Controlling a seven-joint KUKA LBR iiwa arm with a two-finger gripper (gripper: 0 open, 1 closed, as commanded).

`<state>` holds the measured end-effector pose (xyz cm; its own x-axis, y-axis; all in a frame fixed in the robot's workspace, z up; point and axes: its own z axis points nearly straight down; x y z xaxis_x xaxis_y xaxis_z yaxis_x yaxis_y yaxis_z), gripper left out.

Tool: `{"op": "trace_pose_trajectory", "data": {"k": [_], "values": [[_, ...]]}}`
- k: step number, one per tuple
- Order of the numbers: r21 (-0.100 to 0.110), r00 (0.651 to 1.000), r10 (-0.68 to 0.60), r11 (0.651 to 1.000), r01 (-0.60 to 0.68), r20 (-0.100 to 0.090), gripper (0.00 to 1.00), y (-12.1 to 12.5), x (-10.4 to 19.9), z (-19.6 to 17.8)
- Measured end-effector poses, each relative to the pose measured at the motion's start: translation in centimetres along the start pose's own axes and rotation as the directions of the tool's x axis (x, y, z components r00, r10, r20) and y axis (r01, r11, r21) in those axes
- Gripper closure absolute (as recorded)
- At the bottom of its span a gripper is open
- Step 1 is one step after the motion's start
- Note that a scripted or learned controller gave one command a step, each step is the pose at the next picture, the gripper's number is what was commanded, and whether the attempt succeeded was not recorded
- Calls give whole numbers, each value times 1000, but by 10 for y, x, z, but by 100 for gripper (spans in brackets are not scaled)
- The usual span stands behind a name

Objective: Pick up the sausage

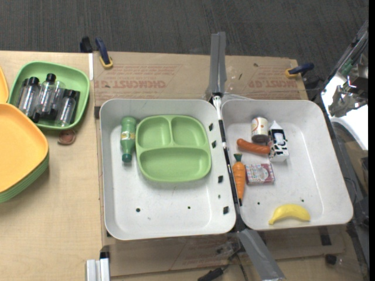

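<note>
One sausage (254, 147) lay in the right bin (328, 157), touching one can (259, 127) behind it, with one carrot (239, 179), one pink packet (260, 174) and one banana (289, 213) nearer the front. Whether the gripper was spread or closed could not be told.

- sausage (254, 147) — reddish orange, in the white right bin (328, 174)
- carrot (239, 179) just below it: orange with a green top
- banana (289, 214): yellow
- small packet (260, 174) beside the carrot — pink, patterned
- carton (279, 143) touching the sausage: black and white
- divided plate (173, 148) in the white left bin (170, 215): light green
- bottle (128, 138) beside the plate: green
- plates (20, 157) left of the bins: orange-yellow
- tabletop (64, 215): pale wood
</note>
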<state>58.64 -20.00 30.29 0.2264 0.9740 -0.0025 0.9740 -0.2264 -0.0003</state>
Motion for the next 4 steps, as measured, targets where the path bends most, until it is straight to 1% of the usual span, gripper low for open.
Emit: {"op": "trace_pose_trajectory", "data": {"k": [1,2,3,4], "values": [[4,944,331,944,-331,0,100,-52,-28,-10],[6,881,472,881,-472,1,100,-82,-34,4],[5,835,550,835,-550,1,100,-106,-26,1],[6,782,623,782,-623,2,100,-103,-38,27]]}}
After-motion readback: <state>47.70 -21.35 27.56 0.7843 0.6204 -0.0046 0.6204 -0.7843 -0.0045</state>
